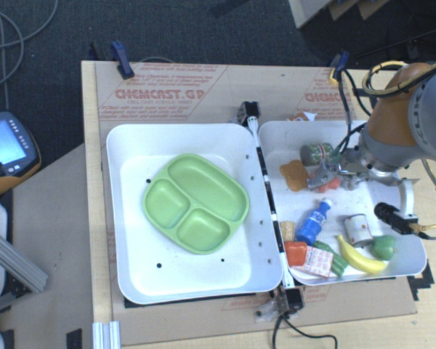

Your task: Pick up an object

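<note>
Camera view shows you the gripper point(327, 174) low in the right bin point(276, 138), beside the brown object point(294, 175); finger state unclear.

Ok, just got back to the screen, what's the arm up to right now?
The arm is reaching into the right bin, with its pincer low among the clutter near the small tin and the brown piece. I cannot tell if it has hold of anything. The blue bottle, banana and other bits lie further along that bin. The left bin holds a green divided tray.
</note>
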Motion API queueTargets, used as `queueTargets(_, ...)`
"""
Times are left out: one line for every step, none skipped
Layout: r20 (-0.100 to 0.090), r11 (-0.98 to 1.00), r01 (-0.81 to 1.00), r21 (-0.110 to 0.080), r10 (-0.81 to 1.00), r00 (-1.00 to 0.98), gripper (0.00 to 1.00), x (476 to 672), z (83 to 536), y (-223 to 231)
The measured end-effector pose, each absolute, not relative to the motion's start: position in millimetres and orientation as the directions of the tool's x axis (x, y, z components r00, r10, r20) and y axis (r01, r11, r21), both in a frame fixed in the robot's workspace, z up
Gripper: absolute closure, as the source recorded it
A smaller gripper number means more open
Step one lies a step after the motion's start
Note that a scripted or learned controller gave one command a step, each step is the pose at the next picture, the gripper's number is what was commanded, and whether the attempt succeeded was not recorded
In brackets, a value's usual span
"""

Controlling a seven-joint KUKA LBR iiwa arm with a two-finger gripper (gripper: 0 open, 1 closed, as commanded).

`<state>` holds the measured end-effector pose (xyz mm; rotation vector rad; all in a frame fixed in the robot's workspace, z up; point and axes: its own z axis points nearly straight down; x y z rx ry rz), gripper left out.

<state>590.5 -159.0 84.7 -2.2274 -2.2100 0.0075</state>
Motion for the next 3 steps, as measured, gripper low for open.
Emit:
queueTargets(0.002, 0.003, 1.000, -0.001, 1.000, -0.003, 0.00, 598.5, 84.8, -120.3)
queueTargets(0.000, 0.002, 1.000, 0.001, 1.000, -0.002, 1.00, 598.9, 95.7, -122.3)
queueTargets(0.004, 0.008, 1.000, 0.004, 1.000, -0.008, 1.00, 545.2, 190.2, -41.6)
